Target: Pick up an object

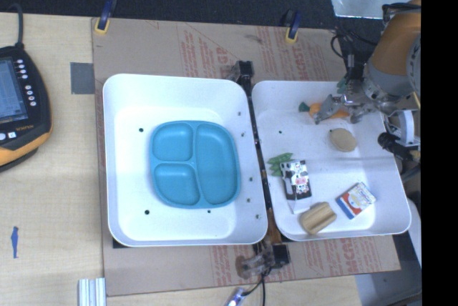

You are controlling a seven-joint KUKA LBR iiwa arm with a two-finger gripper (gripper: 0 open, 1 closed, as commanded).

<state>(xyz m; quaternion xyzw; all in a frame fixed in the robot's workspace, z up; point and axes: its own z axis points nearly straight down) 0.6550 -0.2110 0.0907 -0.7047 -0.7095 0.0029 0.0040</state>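
Two white bins sit side by side: the left bin holds one blue divided plate, the right bin several small things. Counted there: one tan oval piece, one green item, one black-and-white packet, one tan bread-like block, one red, white and blue carton, and an orange object at upper centre-right, partly hidden. The gripper is low in the right bin's upper part, touching or just beside that orange object; whether its grip is wide, narrow or holding anything cannot be told. The arm is cut off at the right.
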